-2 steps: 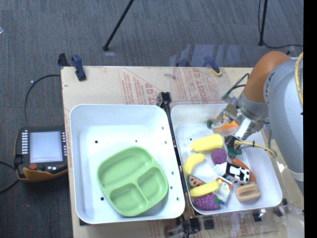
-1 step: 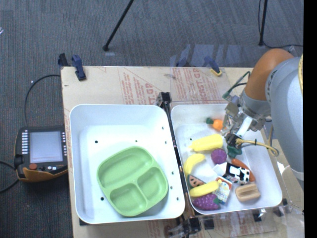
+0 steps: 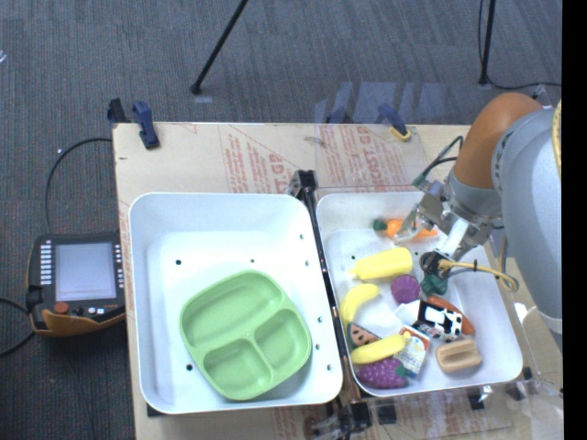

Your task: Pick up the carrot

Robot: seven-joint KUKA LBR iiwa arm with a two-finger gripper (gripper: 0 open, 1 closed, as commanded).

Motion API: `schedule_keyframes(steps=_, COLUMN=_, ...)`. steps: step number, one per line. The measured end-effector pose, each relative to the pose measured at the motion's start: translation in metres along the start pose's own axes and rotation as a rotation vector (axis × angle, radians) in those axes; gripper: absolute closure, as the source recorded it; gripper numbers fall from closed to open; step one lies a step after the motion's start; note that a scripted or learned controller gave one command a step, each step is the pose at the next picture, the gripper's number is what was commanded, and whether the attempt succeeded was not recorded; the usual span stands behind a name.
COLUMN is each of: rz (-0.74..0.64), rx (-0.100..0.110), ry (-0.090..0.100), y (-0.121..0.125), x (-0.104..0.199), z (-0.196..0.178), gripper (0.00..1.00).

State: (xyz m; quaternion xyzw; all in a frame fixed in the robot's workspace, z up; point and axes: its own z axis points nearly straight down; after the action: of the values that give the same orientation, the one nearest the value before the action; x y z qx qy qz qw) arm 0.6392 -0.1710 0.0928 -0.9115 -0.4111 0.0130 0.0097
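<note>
Carrot first: the small orange toy carrot (image 3: 396, 228) with a green top lies in the far part of the right-hand shallow white bin (image 3: 507, 333), near that bin's back wall and just to the left of the metal two-finger gripper (image 3: 429, 220). The gripper hangs low over the same back area of the bin, at the end of the grey arm with its orange band (image 3: 486, 140) that comes in from the right; a second thin orange piece (image 3: 424, 236) sits right under it, and whether that piece is part of the carrot or something else I cannot tell. Whether the gripper is wide or narrow I also cannot tell, since it is small and cluttered with cables. The carrot looks short and stubby, bright orange, with a dark green blob at its left end. Nearer the camera in the same bin lie a yellow toy corn cob (image 3: 384, 264), a yellow banana (image 3: 358, 300), a purple round fruit (image 3: 405, 289), a bunch of purple grapes (image 3: 383, 373) and a tan hot-dog bun (image 3: 459, 356). The left white bin (image 3: 156, 246) holds a light green divided plastic plate (image 3: 244, 333). Both bins rest on the brown board counter (image 3: 229, 159).
</note>
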Motion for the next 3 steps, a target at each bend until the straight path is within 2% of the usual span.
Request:
schedule_keyframes(steps=1, rz=0.087, rx=-0.007, ry=0.003, y=-0.019, x=0.014, z=0.01, gripper=0.0)
schedule_keyframes(steps=2, rz=0.331, rx=-0.016, ry=0.019, y=-0.043, x=0.039, z=0.007, gripper=0.0)
schedule_keyframes(steps=3, rz=0.267, rx=-0.017, ry=0.014, y=-0.074, x=-0.031, z=0.009, gripper=0.0)
